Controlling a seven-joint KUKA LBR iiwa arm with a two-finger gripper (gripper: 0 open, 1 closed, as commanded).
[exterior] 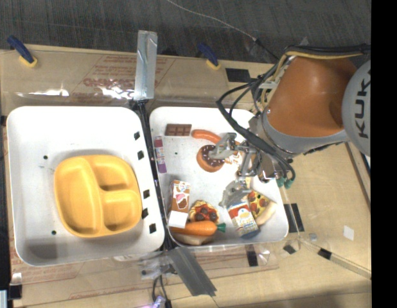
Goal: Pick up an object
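Nearest you, along the front edge of the right white bin (161,117), you have an orange toy carrot (200,228) lying in front of a round pizza-like toy (202,211), with a small printed carton (180,195) standing just behind them toward the bin's left wall. At the front right corner you see a small carton with a red and blue label (243,219) touching a wedge-shaped pizza slice toy (261,205). Further back lie a chocolate-glazed toy doughnut (209,158), a red-orange sausage toy (205,135) and a dark brown chocolate bar (178,130) near the rear edge, and a slim purple tube (160,154) along the left wall. The gripper (236,192) hangs over the right half of this bin, just above the labelled carton, below the grey arm with its orange band (308,98); you cannot tell from here whether it is spread or pressed together, and nothing is visibly pinched. In the left white bin (25,124) you have a yellow plastic divided tray (96,192) sitting near the middle.
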